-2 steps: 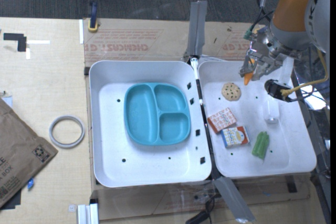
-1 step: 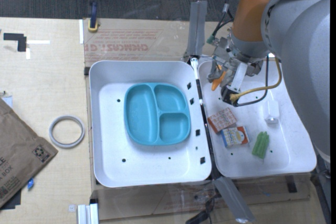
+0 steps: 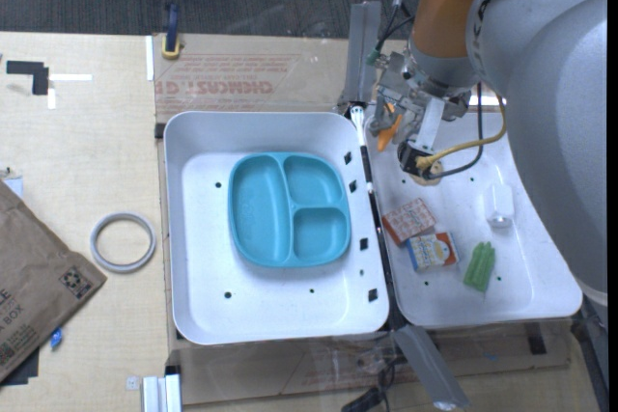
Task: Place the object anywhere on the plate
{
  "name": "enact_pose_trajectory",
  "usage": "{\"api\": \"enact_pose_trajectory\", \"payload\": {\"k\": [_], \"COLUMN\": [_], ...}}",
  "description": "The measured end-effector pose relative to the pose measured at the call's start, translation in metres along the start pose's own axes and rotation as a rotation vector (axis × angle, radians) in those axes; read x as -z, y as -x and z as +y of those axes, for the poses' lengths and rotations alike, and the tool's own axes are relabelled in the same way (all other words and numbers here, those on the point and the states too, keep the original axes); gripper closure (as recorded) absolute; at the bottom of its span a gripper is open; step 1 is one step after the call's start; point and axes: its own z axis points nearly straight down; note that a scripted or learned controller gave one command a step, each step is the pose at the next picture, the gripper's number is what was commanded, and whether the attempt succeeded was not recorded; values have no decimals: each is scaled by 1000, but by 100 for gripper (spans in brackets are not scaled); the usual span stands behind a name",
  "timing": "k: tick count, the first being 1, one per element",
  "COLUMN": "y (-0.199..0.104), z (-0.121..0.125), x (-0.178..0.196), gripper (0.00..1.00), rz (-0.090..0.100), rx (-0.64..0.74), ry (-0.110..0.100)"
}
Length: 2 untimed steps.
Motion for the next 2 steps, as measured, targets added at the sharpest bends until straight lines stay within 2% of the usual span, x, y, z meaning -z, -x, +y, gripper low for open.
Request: {"api": "enact_pose_trajectory", "payload": {"k": [1,2], "y": [-40,-39], "z": [-78,-77], "x": [-10,-10], "gripper": [100,0], "rz": [0,0], "rx": [80,79], "ry": [-2,-2]}}
